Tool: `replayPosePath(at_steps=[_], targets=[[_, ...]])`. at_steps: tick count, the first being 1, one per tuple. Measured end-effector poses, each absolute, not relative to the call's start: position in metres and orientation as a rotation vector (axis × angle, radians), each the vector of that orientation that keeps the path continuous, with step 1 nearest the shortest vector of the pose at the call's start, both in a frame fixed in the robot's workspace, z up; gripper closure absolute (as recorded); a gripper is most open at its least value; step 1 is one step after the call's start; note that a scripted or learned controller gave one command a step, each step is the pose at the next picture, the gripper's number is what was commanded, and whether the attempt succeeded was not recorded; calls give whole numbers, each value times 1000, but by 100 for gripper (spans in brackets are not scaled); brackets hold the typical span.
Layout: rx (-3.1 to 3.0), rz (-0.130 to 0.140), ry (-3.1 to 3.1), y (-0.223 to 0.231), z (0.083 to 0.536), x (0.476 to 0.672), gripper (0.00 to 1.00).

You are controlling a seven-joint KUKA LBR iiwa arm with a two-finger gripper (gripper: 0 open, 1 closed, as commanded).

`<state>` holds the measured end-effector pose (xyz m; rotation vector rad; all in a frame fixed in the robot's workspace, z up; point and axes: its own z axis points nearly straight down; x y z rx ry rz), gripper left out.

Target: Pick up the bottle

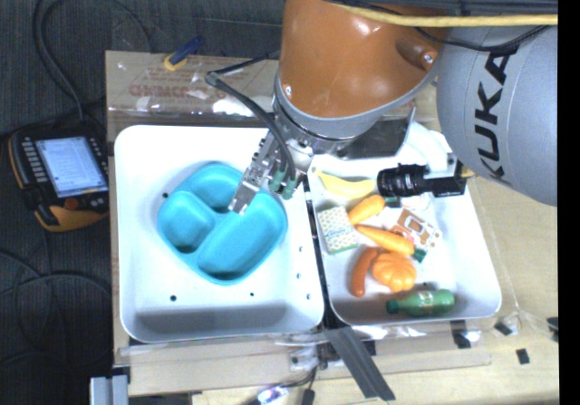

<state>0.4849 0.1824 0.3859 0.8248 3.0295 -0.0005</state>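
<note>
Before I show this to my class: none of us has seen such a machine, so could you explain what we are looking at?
This is one photo from a fixed camera above a bench, looking down at a slant. The big grey and orange shape is a robot arm reaching in from the right. The gripper, the hand at its tip, hangs over the left white bin, just above a blue divided dish. The right bin holds what look like toy foods, among them a banana and a carrot. The green bottle it should pick up lies on its side there, near the front edge, away from the gripper.
</note>
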Motion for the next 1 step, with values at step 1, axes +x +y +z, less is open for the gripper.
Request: replayPosePath(at_steps=[1], targets=[[1248, 1, 2883, 211, 434, 575, 100]])
